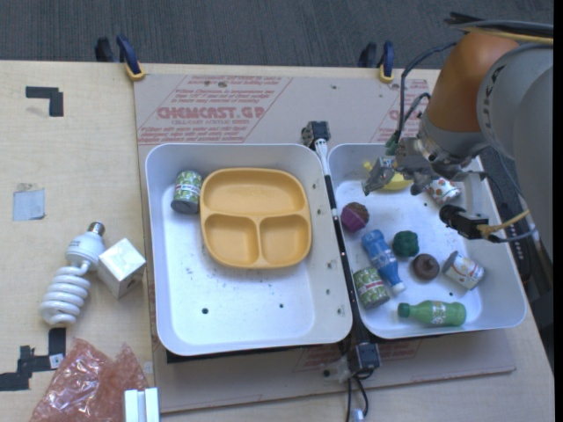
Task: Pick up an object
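Note:
My gripper (383,174) hangs low over the far end of the right bin (493,310), right beside a small yellow object (398,182) that it partly hides. I cannot tell whether the two touch. Just in front of it lies a purple ball (354,215). Further forward are a blue bottle (382,258), a dark green lump (405,243), a brown ring (426,266), a green-labelled can (370,287) and a green bottle (433,313) on its side. A small white and red can (442,189) lies under the wrist.
The left bin (246,323) holds a yellow divided tray (256,216) and a green can (186,191) at its far left corner. A silver can (463,271) rests near the right bin's right wall. On the bench at the left lie a spiral bulb (70,275), a white cube (121,263) and a reddish bag (84,385).

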`<state>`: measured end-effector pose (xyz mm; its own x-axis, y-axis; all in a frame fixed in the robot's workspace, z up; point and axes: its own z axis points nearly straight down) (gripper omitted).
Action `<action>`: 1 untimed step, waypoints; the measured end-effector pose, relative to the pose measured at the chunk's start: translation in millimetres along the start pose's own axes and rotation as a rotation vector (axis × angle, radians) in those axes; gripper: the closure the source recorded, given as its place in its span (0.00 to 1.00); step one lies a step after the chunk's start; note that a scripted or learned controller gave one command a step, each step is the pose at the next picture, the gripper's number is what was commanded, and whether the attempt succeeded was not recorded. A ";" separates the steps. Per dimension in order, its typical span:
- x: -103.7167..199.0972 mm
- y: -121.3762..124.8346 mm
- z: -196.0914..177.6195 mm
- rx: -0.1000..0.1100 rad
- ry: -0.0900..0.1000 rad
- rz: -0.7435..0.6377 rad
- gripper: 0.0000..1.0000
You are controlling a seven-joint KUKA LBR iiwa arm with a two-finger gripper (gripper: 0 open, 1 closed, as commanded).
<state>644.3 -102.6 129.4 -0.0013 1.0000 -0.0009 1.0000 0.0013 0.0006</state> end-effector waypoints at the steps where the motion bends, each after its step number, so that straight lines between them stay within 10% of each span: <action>1: -57.2 14.7 36.7 0.003 0.005 0.000 0.00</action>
<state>659.1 -159.8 92.8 -0.0016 1.0000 0.0040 1.0000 0.0016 -0.0020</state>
